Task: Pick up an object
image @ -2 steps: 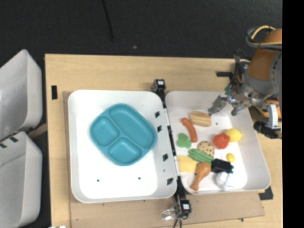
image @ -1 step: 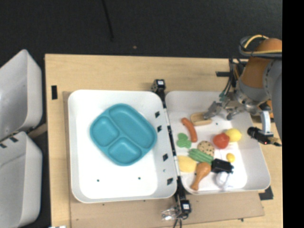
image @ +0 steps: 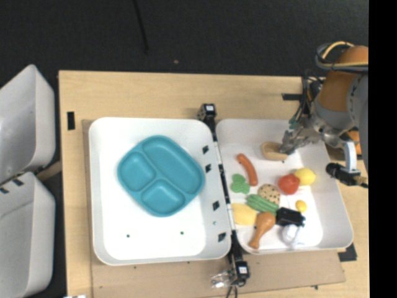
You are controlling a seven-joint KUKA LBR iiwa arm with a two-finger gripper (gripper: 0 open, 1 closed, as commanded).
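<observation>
Just beneath tool, tan piece, right bin

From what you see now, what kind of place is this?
Probably a robot lab bench for pick-up trials, not a kitchen. Two white bins sit side by side on a wooden bench; one holds toy food, the other a blue tray, and the arm reaches in.

A pale wooden bench top fills the middle, set on a dark, almost black floor that spreads from nine o'clock round through twelve to two o'clock. A thin dark line crosses that floor near twelve. At nine o'clock two white padded blocks stand touching the bench's edge. Lighting is even and soft.
</observation>
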